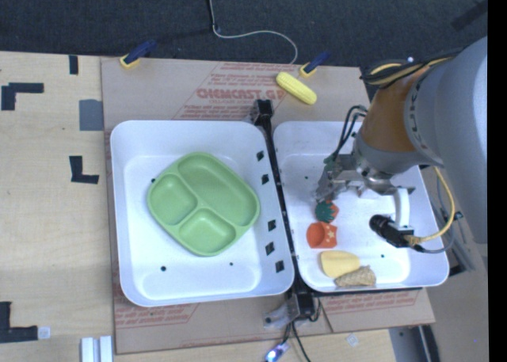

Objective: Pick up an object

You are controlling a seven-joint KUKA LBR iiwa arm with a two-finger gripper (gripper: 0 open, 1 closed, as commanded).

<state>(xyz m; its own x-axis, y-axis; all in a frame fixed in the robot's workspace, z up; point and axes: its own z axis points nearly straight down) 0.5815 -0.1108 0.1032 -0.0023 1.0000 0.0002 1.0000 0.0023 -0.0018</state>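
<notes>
At the near edge of the right bin (420, 277), a pale yellow wedge (339, 262) is seen lying flat, with a tan, crumbly-looking piece (358, 276) touching its near right corner. Just beyond these, a red-orange toy (322, 234) is set on the bin floor, and directly behind it a small dark green object with a reddish patch (325, 211) is found, the two lying just beside each other.

The gripper (327, 192) is lowered over that green object from the right, its dark tip being placed right at the object's top. How far the gripper is spread, and whether the green object is caught in it, cannot be told, since the tip is small and dark against the wrist. The grey arm (455, 115) with its orange band (390, 119) is seen filling the right side above the bin, and a black cable end (386, 228) with a yellow lead is hung near the wrist.

In the left bin (127, 146), well apart from the toys, a light green divided plate (203, 203) is laid flat near the middle, turned at a slant. The two bins are joined along a black strip (273, 194).

Farther back, on the cardboard sheet (222, 91) behind the bins, a yellow oblong object (296, 88) is laid, possibly a toy corn or banana. A thin white cable (238, 34) is trailed across the dark floor beyond.
</notes>
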